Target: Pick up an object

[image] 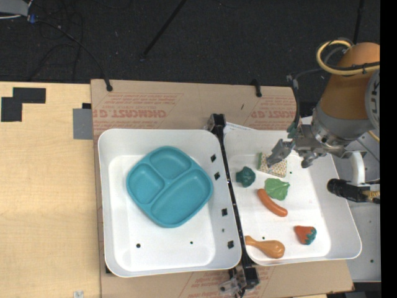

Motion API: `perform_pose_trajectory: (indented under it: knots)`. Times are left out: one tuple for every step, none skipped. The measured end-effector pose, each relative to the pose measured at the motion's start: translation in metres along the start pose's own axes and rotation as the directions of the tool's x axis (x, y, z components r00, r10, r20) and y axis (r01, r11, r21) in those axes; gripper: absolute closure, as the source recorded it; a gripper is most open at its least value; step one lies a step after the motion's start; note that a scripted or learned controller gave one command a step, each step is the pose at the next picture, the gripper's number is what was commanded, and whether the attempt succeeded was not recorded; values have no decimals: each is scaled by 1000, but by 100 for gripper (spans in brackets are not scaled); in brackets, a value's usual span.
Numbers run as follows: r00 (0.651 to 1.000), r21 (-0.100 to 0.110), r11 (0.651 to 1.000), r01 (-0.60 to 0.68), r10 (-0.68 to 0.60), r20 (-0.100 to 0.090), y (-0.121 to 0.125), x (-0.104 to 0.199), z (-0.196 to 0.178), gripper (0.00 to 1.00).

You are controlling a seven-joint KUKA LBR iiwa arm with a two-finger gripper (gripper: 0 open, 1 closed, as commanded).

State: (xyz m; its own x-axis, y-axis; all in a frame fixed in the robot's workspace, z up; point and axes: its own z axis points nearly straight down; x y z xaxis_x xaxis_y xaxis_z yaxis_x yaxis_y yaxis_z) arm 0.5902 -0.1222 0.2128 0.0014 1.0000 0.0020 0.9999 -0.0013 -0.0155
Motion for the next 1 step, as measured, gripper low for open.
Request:
perform_pose_trajectory:
  knots:
    - [1000, -14, 1000, 2, -2, 2, 3, 0, -8, 0]
